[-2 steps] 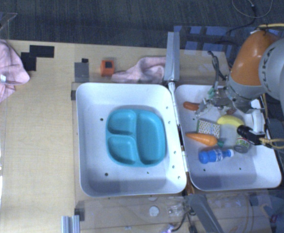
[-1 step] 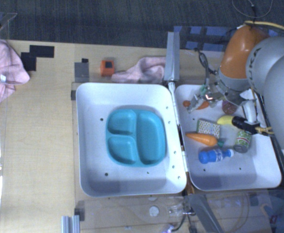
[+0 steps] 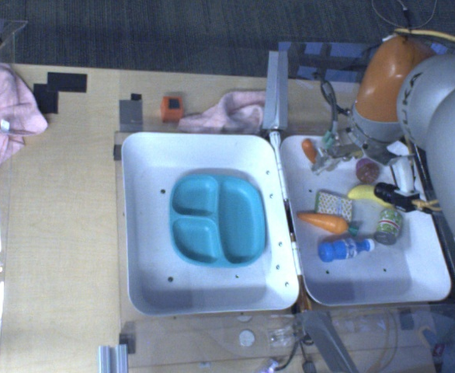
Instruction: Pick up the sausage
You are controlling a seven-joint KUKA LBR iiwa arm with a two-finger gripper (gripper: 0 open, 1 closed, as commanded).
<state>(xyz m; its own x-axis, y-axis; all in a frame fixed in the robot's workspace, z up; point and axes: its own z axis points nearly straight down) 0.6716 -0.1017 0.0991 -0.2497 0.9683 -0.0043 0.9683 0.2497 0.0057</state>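
Note:
The sausage (image 3: pixel 309 149) is a short orange-red piece lying at the back left corner of the right bin (image 3: pixel 414 286). My gripper (image 3: pixel 330 155) hangs low over the same corner, just right of the sausage and close beside it. The grey arm with its orange band (image 3: pixel 387 80) comes in from the right, above the bin's back edge. Nothing shows as lifted off the bin floor.
The right bin also holds a carrot (image 3: pixel 323 222), a patterned sponge (image 3: pixel 334 203), a yellow banana (image 3: pixel 369 193), a dark round piece (image 3: pixel 366 168), a small can (image 3: pixel 388 225) and a blue bottle (image 3: pixel 344 249). The left bin (image 3: pixel 146 278) carries a blue divided plate (image 3: pixel 218 217). A pink cloth (image 3: pixel 226 113) lies behind it.

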